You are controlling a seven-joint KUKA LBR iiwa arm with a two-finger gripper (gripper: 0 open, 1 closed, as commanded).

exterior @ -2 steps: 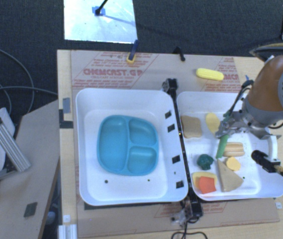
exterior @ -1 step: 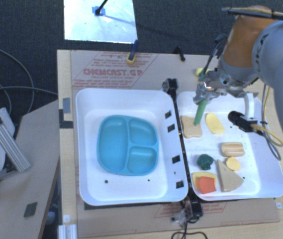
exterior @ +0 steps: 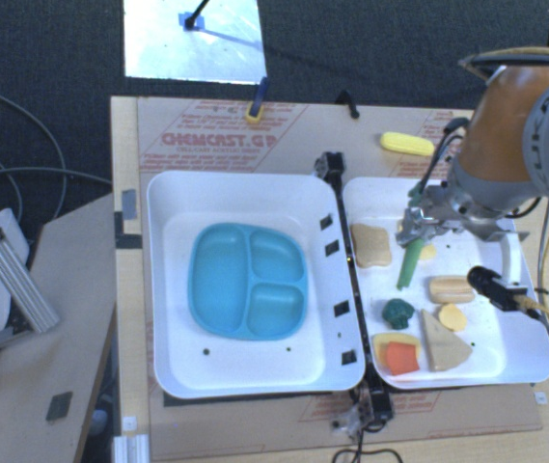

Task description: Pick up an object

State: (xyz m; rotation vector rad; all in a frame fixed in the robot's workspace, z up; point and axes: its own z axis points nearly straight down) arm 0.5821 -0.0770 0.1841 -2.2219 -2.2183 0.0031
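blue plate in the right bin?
No, the blue divided plate lies in the left bin; the right bin holds the food items.

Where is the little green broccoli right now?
The broccoli sits in the right bin, near its left wall, just below the long green stick and above the orange piece.
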